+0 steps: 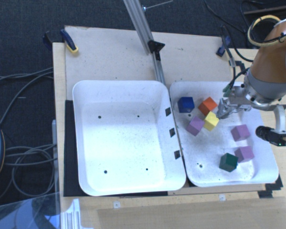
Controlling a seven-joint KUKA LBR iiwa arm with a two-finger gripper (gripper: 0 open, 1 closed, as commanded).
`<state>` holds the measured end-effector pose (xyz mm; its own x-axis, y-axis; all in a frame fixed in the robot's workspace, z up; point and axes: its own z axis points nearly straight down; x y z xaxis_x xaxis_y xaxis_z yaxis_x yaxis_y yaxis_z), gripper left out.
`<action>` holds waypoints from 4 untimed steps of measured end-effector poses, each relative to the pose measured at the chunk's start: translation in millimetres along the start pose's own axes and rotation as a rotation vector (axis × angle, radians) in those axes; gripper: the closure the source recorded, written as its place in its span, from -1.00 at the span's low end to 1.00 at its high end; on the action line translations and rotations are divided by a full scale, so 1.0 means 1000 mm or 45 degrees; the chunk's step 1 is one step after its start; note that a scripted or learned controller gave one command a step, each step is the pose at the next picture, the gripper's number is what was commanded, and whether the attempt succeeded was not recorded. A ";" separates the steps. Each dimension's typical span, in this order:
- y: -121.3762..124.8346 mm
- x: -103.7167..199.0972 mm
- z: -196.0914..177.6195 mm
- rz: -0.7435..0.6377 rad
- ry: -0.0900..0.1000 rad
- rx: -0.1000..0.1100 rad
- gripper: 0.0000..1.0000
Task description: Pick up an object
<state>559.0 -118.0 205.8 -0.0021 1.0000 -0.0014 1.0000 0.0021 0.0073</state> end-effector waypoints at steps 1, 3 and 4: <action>0.001 0.007 -0.046 -0.001 0.000 0.001 1.00; 0.010 0.105 -0.056 -0.006 0.004 0.005 1.00; 0.016 0.154 -0.061 -0.006 0.004 0.006 1.00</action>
